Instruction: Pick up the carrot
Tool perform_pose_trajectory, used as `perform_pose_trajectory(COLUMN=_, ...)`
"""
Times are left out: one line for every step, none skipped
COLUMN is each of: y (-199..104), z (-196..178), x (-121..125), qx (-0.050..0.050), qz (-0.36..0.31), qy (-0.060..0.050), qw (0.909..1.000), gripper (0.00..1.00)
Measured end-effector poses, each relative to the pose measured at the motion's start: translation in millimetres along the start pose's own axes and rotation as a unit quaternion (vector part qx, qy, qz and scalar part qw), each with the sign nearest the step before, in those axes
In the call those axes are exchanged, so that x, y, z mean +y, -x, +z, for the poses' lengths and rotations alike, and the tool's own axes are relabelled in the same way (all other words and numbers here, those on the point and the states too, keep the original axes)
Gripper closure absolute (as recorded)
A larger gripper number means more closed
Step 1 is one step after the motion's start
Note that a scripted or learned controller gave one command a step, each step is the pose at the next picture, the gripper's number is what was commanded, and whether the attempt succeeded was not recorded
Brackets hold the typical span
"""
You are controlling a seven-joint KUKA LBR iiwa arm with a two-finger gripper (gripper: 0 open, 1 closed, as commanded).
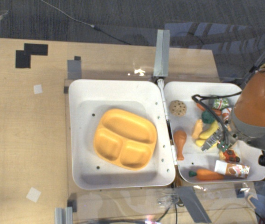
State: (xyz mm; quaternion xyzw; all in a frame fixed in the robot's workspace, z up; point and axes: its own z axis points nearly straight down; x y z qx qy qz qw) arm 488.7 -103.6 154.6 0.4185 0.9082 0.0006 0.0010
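Approach step judged underway: end effector (215, 141) near carrot (208, 174), grip state untellable; descent onto carrot needed.

- Arm (262, 107): single, entering from the right edge of the view, bulky orange band uppermost, grey housing just beneath it.
- Wrist: angled down and leftward, black cable looped out from it.
- Pincer (218, 141): low, at the arm's left end, dark metal parts partly visible below the grey housing; finger state not discernible, largely masked by the arm's own bulk.
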Motion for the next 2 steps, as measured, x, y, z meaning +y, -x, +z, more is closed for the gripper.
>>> perform_pose_trajectory(y=43.9, z=-87.1, x=-36.3, qx=-0.003, qz=-0.15, qy=0.001, qw=0.9887, gripper=1.0)
perform_pose_trajectory(y=17.4, z=-34.1, x=-14.3, qx=0.0, qz=-0.099, qy=0.0, qw=0.9951, gripper=1.0)
